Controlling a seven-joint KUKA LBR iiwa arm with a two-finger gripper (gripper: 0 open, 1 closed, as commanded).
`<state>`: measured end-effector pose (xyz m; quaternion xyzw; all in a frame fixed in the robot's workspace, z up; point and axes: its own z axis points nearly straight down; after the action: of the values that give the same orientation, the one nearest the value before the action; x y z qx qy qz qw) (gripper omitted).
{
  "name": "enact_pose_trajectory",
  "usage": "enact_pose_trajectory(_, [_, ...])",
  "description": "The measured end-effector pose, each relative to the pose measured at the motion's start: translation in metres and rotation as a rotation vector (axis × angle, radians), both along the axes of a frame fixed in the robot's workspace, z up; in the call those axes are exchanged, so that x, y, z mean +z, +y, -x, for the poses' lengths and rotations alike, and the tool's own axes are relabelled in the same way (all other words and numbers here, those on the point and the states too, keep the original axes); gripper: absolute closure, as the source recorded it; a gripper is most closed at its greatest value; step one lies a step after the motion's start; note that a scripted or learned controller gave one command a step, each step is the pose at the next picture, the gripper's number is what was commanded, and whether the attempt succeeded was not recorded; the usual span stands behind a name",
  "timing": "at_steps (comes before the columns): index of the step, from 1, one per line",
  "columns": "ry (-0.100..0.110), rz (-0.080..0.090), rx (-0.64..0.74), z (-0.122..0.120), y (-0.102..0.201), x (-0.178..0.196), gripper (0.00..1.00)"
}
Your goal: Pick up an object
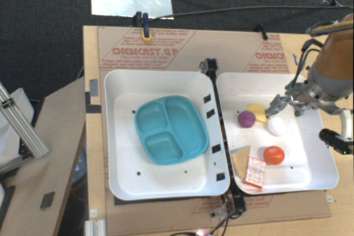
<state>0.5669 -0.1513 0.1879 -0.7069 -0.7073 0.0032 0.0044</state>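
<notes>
Your gripper is hovering in the right bin; I cannot tell its state. At its 8 o'clock the yellow banana-shaped piece is lying, long axis 10-to-4.

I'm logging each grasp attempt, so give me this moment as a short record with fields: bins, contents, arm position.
left bin: holds a teal divided plate
right bin: holds a purple ball, yellow piece, white egg-shaped object, red tomato-like object, tan wedge, red-and-white packet
arm: reaches in from the right, over the right bin's upper part
end effector: low beside the yellow piece and white object; grasp not discernible
plate: three compartments
</notes>
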Motion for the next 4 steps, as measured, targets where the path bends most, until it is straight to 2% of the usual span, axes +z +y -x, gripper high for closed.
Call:
enact_pose_trajectory(1, [-0.012, 0.002, 0.003, -0.003, 0.000, 0.007, 0.00])
enact_pose_trajectory(2, [-0.009, 0.002, 0.002, -0.012, -0.002, -0.041, 0.00])
enact_pose_trajectory(3, [-0.008, 0.001, 0.001, -0.009, 0.002, -0.103, 0.00])
enact_pose_trajectory(4, [-0.012, 0.002, 0.000, -0.010, 0.002, -0.103, 0.00])
